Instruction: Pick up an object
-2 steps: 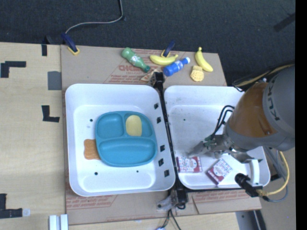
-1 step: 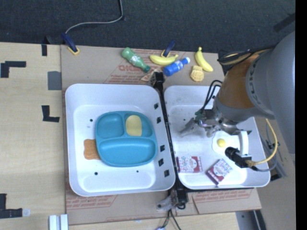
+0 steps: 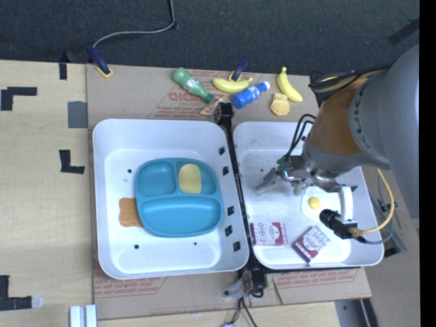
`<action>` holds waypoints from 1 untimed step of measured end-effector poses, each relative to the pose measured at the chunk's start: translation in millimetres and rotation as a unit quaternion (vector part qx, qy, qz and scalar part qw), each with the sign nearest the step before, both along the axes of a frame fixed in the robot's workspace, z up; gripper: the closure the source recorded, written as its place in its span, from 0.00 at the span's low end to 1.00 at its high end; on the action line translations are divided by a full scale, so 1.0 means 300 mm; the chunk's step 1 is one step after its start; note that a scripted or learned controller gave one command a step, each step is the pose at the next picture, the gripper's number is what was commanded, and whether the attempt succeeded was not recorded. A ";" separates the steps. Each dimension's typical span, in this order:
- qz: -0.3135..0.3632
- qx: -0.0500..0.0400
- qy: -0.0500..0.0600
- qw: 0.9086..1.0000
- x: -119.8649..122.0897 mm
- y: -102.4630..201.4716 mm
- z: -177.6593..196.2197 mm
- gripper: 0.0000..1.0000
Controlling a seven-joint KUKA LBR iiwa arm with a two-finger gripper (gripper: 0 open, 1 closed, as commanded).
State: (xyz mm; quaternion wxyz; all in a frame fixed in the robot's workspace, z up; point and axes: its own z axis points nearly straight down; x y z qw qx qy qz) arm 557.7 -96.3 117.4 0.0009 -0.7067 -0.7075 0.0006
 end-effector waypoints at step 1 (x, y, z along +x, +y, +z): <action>0.000 0.000 0.000 1.000 0.000 0.000 0.000 0.00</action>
